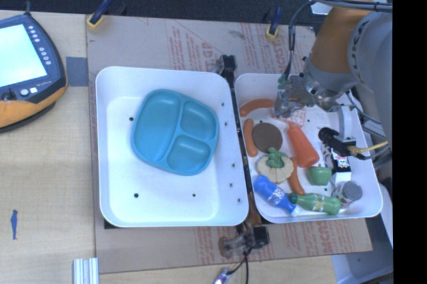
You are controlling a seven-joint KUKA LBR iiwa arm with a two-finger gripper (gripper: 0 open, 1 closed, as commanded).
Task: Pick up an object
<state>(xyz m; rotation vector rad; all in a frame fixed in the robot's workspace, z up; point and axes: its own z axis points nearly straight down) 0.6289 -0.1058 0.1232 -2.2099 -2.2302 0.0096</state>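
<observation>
1. Camera view, arm first: the grey arm (360, 43) came in from the right with its orange band bent over the far right corner, and the gripper (291, 105) hung low over the far end of the right bin (373, 206). Honestly couldn't tell if its fingers were apart or together, the wrist hardware blocked them.
2. Just left of the gripper lay a smooth orange sausage shape (256, 105), curved, along the far wall of that bin.
3. Right below it sat a flat brown oval disc (267, 136), matte, with a thin orange stick (249, 137) on its left and a fat glossy carrot (303, 147) on its right.
4. Nearer in: a tan round piece topped with a green leafy bit (275, 163), a small green pepper-like lump (319, 175), a crumpled blue packet (273, 195) and a green bottle (318, 203) lying on its side.
5. The left bin (110, 143), shallow white plastic with rounded corners, held a light blue divided plate (176, 132), three compartments, smooth.
6. Off to the far left on the wooden bench (40, 196) sat an orange-edged control pendant (27, 73) with a bright screen.
</observation>
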